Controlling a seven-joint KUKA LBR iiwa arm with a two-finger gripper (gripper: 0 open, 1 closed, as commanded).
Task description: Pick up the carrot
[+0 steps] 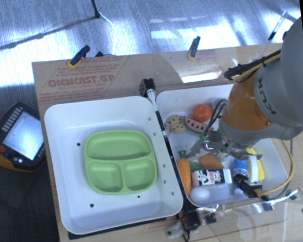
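1. The arm [260, 103] reaches in over the right bin [275, 154], wrist low among the clutter, and the gripper [217, 146] sits down in the middle of the pile.
2. The state of the jaws? I cannot tell: the wrist body and the cables cover them from this slant.
3. The carrot [185, 175] is there for the taking, lying lengthwise along the bin's left wall, its green top at the far end and its orange body running toward the near edge.
4. From the jaws, the carrot lies off to the left and a little nearer the camera's side of the counter: near, but apart, with nothing of the jaws around it.
5. So the pick is not yet done, by my reading. The carrot rests in the bin, untouched as far as this view shows.
6. Close neighbours: a black-and-white box [211, 177] just beside the carrot, right under the jaws, and a white egg-like ball [201, 194] at the carrot's near tip.
7. What's left, I'd judge: shift left over the carrot, close on it, lift clear. The bin wall beside it could crowd one finger.
8. The left bin [67, 156] holds a green divided plate [121, 160].
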